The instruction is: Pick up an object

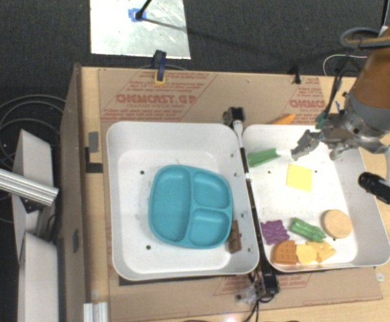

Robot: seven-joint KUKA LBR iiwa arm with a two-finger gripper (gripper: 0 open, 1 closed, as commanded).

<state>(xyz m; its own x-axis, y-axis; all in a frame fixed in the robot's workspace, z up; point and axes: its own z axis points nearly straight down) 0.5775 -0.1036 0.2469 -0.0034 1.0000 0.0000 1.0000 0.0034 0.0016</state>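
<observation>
Hovering fingers (321, 147) spread apart, holding nothing, yellow square (300, 178) lying just below them

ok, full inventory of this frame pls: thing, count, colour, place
bins: 2, white, side by side on the bench
divided plate: 1, teal, left bin centre
brown piece: 1, brown, left bin, against the plate's right edge
green stick: 1, green, right bin, far left
yellow square: 1, yellow, right bin centre
purple piece: 1, purple, right bin, near side
green piece: 1, green, right of the purple piece
tan round piece: 1, tan, right bin, near right
orange waffle piece: 1, orange, near edge
yellow piece: 1, yellow, beside the waffle piece
gripper: 1, grey, over the right bin's far side
</observation>
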